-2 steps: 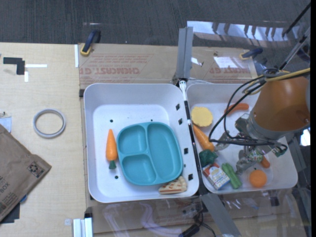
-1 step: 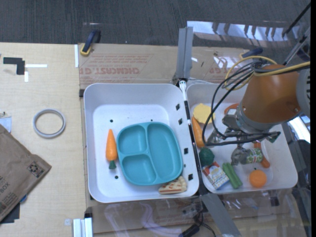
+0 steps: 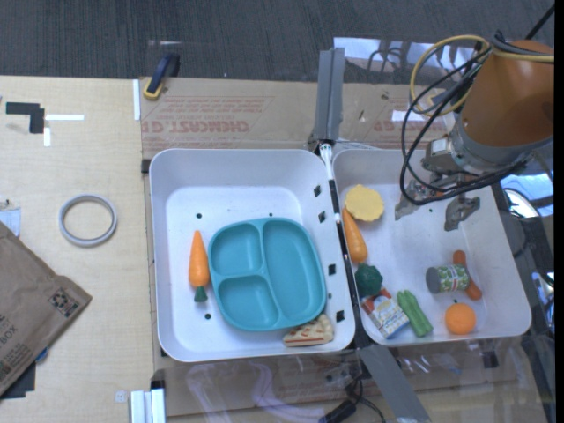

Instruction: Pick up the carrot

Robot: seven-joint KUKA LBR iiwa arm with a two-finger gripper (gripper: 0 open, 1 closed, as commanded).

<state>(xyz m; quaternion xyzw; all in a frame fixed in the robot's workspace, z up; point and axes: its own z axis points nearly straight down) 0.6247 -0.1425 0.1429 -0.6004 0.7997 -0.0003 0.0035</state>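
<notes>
An orange carrot [image 3: 198,258] with a small green top lies in the left bin [image 3: 176,183], just left of the teal plate [image 3: 266,273]. A second orange, carrot-shaped piece [image 3: 354,236] lies along the left wall of the right bin [image 3: 507,236]. My gripper [image 3: 434,208] hangs over the upper middle of the right bin, to the right of that second piece and far from the carrot in the left bin. Its fingers [image 3: 459,211] are spread open with nothing between them.
A pizza slice [image 3: 308,331] sits at the plate's lower edge. The right bin holds a yellow round piece [image 3: 364,203], broccoli [image 3: 368,278], a small carton [image 3: 385,315], a green cucumber [image 3: 414,314], a can [image 3: 448,278] and an orange [image 3: 460,318]. A tape ring [image 3: 88,219] lies on the bench.
</notes>
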